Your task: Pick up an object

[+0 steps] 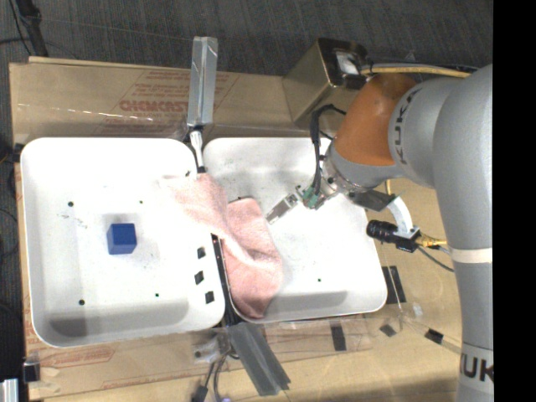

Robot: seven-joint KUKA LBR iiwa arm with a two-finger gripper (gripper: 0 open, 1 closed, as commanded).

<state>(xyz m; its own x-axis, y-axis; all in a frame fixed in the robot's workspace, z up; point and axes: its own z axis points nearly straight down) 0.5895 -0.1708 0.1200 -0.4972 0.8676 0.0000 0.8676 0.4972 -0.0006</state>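
The gripper point(283, 207) is hanging with nothing in it just beside the pink cloth point(249, 254), which is lying over the divider between both bins, so it is needing to descend straight onto the thick fold before closing.

pink cloth point(243, 241) drapes over the divider between bins; bare floor surrounds the blue cube point(122, 237).

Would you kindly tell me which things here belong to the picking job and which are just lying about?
For the job:
- pink cloth
- blue cube
- pincer

Lying about:
- left bin
- right bin
- cardboard sheet
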